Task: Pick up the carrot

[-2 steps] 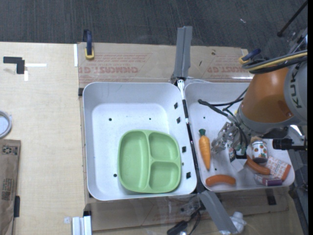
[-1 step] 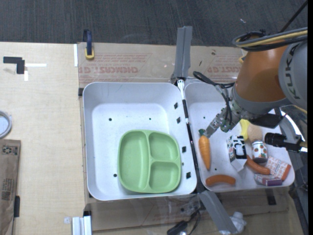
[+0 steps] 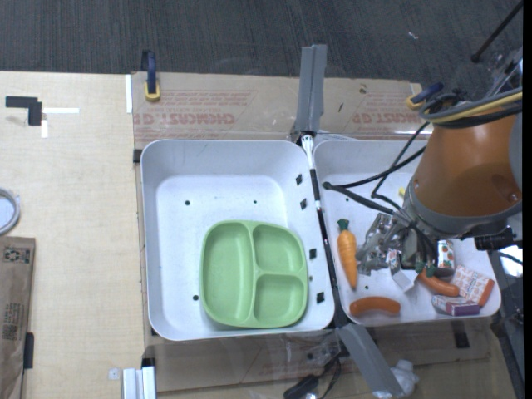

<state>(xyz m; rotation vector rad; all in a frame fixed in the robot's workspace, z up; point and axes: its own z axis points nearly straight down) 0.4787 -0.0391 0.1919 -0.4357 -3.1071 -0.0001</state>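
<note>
The carrot (image 3: 347, 256), orange with a small green top, lies lengthwise by the left wall of the right bin (image 3: 326, 223), its top pointing to the far side. My gripper (image 3: 376, 252) hangs low over the bin just to the right of the carrot, close to it. Nothing shows held in it. The arm's orange band (image 3: 465, 169) and cables cover the bin's right half.
A green three-part plate (image 3: 253, 273) rests in the left bin (image 3: 158, 223). In the right bin, an orange sausage (image 3: 374, 307) lies near the front wall, with another orange piece (image 3: 438, 285) and a small printed box (image 3: 467, 289) at the front right.
</note>
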